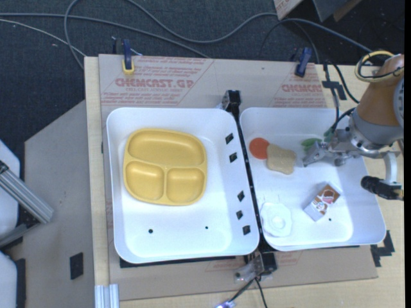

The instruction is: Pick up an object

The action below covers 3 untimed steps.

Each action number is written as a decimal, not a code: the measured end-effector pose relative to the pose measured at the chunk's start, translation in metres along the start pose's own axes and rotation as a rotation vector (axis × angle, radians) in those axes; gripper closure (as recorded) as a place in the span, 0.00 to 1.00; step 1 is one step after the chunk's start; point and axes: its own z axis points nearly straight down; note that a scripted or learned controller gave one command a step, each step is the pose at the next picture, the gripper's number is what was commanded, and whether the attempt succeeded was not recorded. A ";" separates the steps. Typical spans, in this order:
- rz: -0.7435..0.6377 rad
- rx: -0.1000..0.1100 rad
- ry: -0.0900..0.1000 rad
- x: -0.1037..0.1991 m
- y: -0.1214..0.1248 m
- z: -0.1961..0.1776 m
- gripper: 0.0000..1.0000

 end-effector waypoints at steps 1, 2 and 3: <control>0.000 -0.003 -0.003 -0.001 0.001 -0.012 1.00; 0.001 -0.008 -0.007 -0.003 0.003 -0.056 1.00; 0.000 -0.011 -0.008 -0.004 0.009 -0.121 1.00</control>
